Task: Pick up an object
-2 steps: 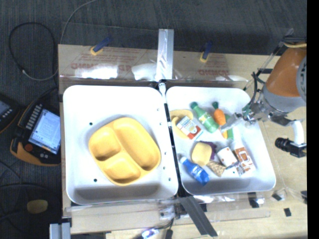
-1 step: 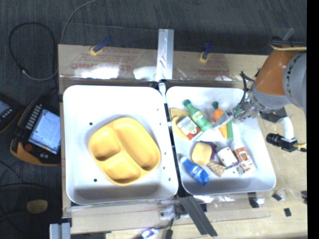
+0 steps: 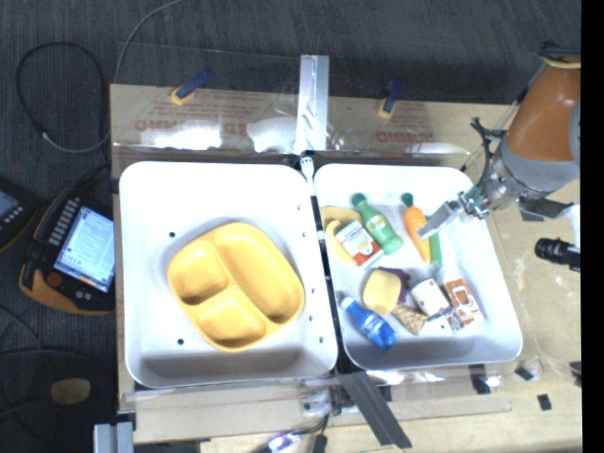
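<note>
Hovering at the right bin's (image 3: 491,253) upper right, gripper (image 3: 436,223) of uncertain grip, just beside the carrot (image 3: 415,225): seemingly light, rigid, smooth plastic, likely slippery, best pinched across its thicker orange middle.

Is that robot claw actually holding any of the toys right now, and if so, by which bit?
It cannot be told. The claw hangs over the right bin, right beside the toy carrot, but the view is too small to show whether anything sits between its tips.
</note>
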